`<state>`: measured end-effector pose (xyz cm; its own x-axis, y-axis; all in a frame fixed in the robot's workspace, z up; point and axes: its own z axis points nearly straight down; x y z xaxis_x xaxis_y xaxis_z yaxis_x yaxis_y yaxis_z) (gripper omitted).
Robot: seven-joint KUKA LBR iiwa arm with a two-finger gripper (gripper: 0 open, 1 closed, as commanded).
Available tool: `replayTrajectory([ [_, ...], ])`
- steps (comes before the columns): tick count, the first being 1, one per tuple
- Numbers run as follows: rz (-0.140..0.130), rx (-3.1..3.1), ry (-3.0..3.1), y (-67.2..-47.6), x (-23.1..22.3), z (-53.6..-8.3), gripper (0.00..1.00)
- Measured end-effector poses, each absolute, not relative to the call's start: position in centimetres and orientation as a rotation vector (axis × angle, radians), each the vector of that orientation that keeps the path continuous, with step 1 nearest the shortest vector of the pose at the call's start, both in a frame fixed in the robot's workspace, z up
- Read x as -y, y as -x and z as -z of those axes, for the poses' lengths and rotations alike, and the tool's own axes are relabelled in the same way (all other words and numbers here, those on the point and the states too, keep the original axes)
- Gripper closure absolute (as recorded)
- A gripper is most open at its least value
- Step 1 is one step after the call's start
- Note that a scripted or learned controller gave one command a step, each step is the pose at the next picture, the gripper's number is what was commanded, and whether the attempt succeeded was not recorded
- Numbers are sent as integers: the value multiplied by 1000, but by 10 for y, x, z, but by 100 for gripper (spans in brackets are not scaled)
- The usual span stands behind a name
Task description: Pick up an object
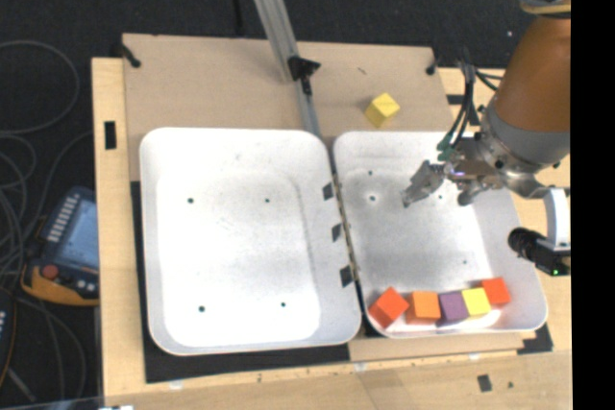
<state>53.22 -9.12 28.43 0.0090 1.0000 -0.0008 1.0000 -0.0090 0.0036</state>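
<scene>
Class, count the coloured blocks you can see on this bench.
6. Five line the right bin's near edge: red-orange, orange, purple, yellow, red-orange. One yellow block sits behind the bins.

Two bins lie side by side on the bench (231, 82); five blocks (442, 304) line the right bin's (404, 235) near wall; one block (382, 108) sits behind it; the left bin (240, 235) adjoins.

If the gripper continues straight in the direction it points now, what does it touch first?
The gripper points down toward the bare floor of the right bin, so it would likely meet that first. The blocks lie off that line at the near edge. Depth is hard to judge.
</scene>
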Motion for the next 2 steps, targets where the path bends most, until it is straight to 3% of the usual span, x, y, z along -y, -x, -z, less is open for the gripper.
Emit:
replayTrajectory([
  [1,-9,-2219,-2209,-560,107,-405,0],
  [2,0,-2216,-2222,-555,142,-403,0],
])
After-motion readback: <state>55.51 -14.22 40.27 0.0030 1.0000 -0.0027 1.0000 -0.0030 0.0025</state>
